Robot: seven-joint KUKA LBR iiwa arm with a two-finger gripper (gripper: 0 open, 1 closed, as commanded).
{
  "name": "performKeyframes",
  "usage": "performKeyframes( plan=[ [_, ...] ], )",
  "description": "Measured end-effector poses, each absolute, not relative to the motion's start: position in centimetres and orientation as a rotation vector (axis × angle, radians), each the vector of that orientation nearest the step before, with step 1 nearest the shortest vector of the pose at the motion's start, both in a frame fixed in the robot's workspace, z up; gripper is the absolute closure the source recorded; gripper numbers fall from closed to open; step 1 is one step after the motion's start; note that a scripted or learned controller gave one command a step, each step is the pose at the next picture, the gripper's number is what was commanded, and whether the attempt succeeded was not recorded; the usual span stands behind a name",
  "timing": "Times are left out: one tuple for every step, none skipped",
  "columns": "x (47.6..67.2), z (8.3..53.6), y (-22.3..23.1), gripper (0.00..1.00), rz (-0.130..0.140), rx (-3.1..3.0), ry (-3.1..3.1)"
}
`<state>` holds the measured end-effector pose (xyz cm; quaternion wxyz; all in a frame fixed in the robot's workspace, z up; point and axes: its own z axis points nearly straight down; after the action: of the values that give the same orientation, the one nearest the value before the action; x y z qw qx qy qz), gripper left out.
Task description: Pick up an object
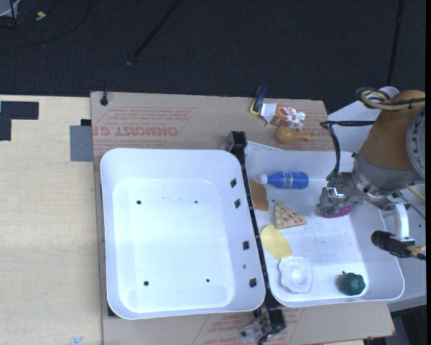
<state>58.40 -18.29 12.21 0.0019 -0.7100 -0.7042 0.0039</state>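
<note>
Grey and orange, the arm reaches in from the right of the frame and sets its gripper low over the right bin, near the bin's upper right part. Something purple lies right under the fingertips; whether the gripper is spread, closed or gripping it cannot be told from this slanted view.

Candidates for the pick all lie in that right bin: a blue bottle on its side near the top edge, a waffle wedge at centre, a yellow piece just below it, a white cup at the lower edge and a green ball at lower right. The left bin takes up the middle of the frame.

Judging by the pose, the purple thing is the nearest target. A clean pick likely calls for the fingers to straddle it squarely, close fully before any lift, then rise straight up, clear of the bottle and wedge to the left. A grip caught on one edge could let the thing slip or nudge it against the bin wall.
</note>
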Motion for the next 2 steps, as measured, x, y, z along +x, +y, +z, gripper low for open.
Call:
performKeyframes(
  plan=[
    [50.8,8.7,-21.5,1.0,0.002,-2.224,-2.213],
    [55.9,8.8,-18.9,1.0,-0.001,-2.218,-2.226]
  ],
)
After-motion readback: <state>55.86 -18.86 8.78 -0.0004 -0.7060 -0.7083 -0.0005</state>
